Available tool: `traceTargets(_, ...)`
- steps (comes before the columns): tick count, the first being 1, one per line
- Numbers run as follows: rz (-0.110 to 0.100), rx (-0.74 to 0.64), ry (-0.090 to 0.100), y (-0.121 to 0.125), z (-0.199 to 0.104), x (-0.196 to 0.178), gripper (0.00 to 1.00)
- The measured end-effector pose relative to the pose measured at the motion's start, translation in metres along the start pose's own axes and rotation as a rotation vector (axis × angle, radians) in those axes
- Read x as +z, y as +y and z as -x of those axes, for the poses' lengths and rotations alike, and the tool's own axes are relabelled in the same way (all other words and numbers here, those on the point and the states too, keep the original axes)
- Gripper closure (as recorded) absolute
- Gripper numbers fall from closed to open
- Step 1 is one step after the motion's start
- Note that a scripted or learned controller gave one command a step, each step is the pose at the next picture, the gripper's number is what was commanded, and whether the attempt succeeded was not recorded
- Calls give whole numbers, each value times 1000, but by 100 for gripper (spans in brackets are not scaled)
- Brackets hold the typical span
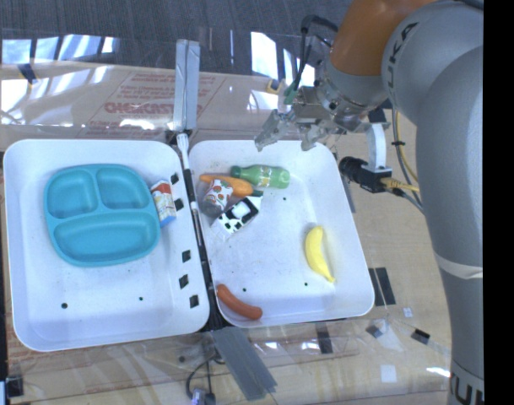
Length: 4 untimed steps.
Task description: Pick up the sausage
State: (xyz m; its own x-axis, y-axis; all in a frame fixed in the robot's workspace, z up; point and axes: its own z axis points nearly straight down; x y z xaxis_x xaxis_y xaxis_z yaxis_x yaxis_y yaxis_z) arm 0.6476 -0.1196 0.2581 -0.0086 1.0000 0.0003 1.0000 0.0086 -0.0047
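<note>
1. I see the sausage [239, 303] lying in the right bin [278, 264], down in its near left corner, close against the bin's front wall and just beside the divider between the two bins.
2. Nothing touches the sausage; the nearest item I can make out is the banana [318, 254], which lies apart from it toward the right side of the same bin.
3. Farther back in that bin I see a cluster: a green bottle [261, 175] on its side, an orange carrot [216, 180] just left of it, and a black-and-white patterned item [239, 213] in front of them.
4. The claw [284, 140] hangs over the far edge of the right bin, well apart from the sausage; its two fingers look spread, with nothing between them.
5. In the left bin [37, 302] I see a blue divided plate [100, 213], with a small tube-like item [163, 202] just beside its right edge.
6. Both bins sit side by side on the counter [383, 344].
</note>
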Motion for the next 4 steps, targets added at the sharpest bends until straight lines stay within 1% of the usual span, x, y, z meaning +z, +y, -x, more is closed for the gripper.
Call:
traceTargets(1,1,3,-1,-70,62,37,0)
traceTargets(2,1,21,1,-149,90,142,0)
traceTargets(3,1,-93,1,-158,-5,168,0)
traceTargets(4,-1,-1,2,-171,-28,168,0)
